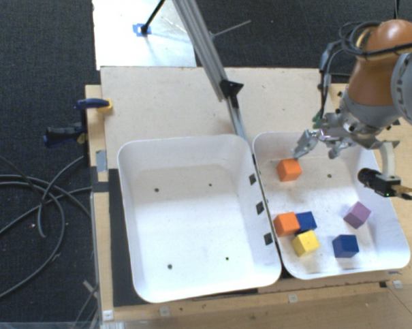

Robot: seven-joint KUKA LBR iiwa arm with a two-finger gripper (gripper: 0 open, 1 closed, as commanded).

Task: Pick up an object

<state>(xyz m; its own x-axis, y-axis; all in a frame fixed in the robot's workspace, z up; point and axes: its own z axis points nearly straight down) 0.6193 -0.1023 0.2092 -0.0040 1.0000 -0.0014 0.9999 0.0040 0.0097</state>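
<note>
Open, empty 2-finger tool [319,143] hovering just right of small orange cube [289,170] in right white bin [400,244]; probably lining up grasp.

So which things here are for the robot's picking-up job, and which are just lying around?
For the job: gripper, orange cube, second orange cube, blue cubes, yellow cube, purple cube, right bin.

Just lying about: left bin, blue clamp, black cables.

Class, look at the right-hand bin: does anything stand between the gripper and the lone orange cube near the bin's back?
Nothing visible does. The gripper hovers just right of the orange cube; the other cubes lie nearer the front of the right bin.
</note>
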